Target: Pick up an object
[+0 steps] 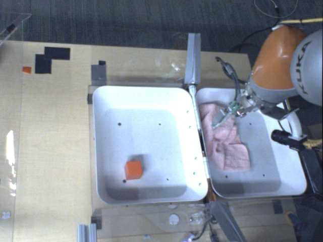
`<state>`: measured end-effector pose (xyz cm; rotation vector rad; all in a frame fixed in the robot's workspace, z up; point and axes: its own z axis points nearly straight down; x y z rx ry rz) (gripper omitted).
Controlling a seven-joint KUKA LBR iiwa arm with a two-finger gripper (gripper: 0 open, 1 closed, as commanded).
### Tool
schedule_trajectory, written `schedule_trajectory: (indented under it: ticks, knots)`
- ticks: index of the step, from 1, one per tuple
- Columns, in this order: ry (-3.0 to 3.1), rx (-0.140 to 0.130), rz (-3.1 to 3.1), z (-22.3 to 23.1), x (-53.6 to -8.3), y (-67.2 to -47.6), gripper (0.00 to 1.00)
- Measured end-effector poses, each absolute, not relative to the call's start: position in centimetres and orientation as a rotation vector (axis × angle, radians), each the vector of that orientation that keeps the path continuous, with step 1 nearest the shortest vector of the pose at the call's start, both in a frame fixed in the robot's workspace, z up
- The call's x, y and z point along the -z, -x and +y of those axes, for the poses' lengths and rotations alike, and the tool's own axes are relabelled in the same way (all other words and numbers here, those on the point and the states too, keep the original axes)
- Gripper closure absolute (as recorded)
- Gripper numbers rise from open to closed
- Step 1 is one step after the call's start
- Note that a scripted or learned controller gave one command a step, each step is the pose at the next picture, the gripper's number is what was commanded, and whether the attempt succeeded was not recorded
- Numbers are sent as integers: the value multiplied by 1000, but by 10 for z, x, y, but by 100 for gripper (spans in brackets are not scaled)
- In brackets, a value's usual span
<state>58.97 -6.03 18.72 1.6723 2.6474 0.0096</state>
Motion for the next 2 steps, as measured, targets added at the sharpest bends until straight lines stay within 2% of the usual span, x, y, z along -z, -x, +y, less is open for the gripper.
schedule_trajectory:
  ticks: [1,2]
  knots:
    - [-1675,-9,2646,-42,-205,-605,0]
    - [-1635,-3,2677,-99,-113,-574,0]
